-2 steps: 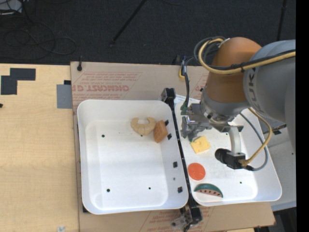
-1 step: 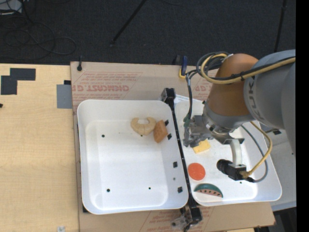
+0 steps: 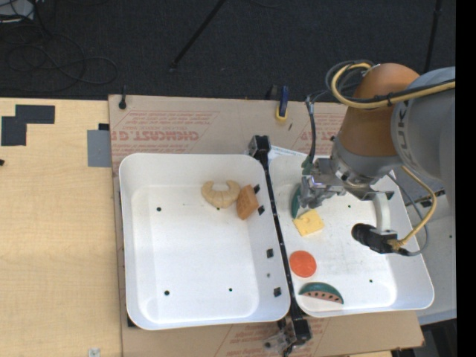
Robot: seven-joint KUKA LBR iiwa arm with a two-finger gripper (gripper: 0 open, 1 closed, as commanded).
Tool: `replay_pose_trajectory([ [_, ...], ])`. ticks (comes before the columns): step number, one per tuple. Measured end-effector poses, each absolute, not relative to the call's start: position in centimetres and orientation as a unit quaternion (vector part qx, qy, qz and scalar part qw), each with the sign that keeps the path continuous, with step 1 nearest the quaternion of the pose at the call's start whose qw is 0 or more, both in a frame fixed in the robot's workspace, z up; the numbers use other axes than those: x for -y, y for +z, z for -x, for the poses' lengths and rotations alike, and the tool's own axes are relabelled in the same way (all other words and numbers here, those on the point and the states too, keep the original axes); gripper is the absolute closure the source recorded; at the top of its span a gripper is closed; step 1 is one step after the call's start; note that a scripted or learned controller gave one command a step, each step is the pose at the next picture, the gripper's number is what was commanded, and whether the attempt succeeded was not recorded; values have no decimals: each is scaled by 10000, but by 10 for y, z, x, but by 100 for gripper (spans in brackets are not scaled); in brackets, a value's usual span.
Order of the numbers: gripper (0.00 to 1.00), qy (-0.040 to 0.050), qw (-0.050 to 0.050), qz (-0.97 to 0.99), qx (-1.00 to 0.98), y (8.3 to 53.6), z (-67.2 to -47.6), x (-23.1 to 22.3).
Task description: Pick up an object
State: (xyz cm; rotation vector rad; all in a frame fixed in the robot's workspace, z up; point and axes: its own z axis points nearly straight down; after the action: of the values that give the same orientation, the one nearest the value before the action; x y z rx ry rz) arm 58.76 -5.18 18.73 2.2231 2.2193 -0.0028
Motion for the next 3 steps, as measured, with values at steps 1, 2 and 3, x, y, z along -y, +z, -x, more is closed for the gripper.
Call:
replay_pose_trajectory([
  [1, 100, 46, 48, -7067, -7075, 351, -561, 48],
  [2, 100, -34, -46, -7052, -7090, 222, -576, -22],
  [3, 100, 56, 53, -7064, -7078, 392, -589, -20],
])
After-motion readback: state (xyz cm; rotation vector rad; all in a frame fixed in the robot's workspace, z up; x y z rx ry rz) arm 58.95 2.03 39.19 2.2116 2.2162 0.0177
